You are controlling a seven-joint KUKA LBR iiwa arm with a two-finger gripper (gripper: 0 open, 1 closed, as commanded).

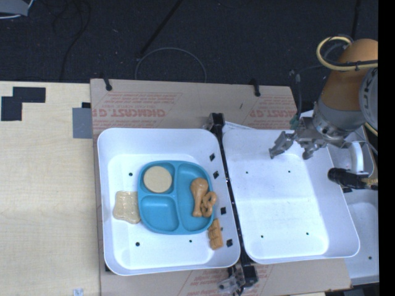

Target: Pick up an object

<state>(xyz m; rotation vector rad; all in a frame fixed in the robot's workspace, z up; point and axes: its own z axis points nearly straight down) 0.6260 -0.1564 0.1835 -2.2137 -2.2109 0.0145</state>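
The gripper [295, 145] hung over the far right part of the right bin [290, 239], its two fingers spread apart with nothing between them, so it was released and carried no object. Behind it, toward the arm's side, the grey wrist and orange band [345, 85] ran off to the right.

Every pickable object lay well away from the gripper, to its left and toward the near edge, across the divider in the left bin [117, 147]. Nearest was a tan twisted piece [202, 196] on the blue divided plate [162, 217], its long axis running roughly from far to near. Just beyond it a round beige disc [157, 179] sat in the plate's far-left section. A small brown piece [215, 234] lay off the plate's near right corner, and a pale flat piece [126, 206] touched the plate's left edge, farthest from the gripper.

The coming move would seemingly need a long leftward traverse before any descent. The gripper's height above the bin floor was hard to judge, and what the twisted piece was could not be made out.
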